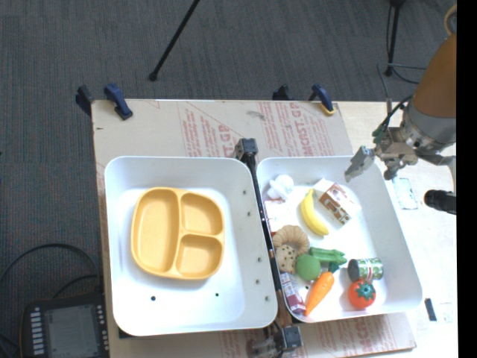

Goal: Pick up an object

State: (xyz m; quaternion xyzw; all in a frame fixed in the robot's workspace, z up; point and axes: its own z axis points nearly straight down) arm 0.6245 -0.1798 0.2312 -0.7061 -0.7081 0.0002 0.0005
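Two bins: white and shallow, set side by side; the left bin [119, 200] lies well to the gripper's left, the right bin [387, 222] just below and left of it.
Arm: one, grey with an orange band [441, 69], entering from the right.
Tray: one yellow tray [177, 233] with three compartments, alone in the left bin, far left of the gripper.
Gripper: one gripper [376, 164], fingers spread apart, nothing seen between them, hovering over the right bin's upper right rim.
Objects for picking: a banana [313, 212], a small box [336, 202], a carrot [319, 292], a can [365, 268], a tomato [361, 294], all down-left of the gripper.
Open room: bare white floor is seen directly beneath the gripper; the objects crowd the bin's left and lower parts.
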